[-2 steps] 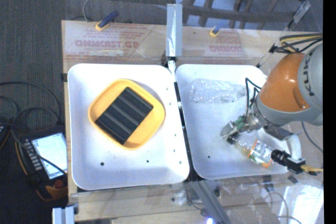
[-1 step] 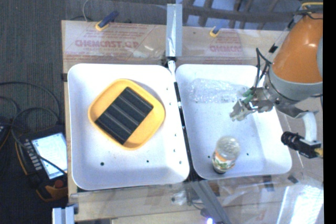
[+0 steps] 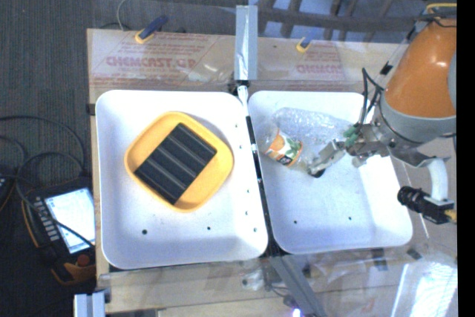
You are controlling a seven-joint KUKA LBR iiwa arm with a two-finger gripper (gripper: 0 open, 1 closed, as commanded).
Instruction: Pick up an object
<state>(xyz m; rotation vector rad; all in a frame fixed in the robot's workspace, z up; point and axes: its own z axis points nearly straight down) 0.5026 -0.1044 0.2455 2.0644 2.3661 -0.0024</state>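
We saw the tool (image 3: 320, 162) low in the right bin (image 3: 349, 226), just beside a clear plastic bottle (image 3: 297, 131) lying toward the bin's ten o'clock. In the left bin (image 3: 119, 234) lay a yellow dish (image 3: 178, 161).

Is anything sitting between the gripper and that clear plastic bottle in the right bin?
Nothing visible. The gripper hangs just beside the bottle in the right bin, with bare bin floor around them.
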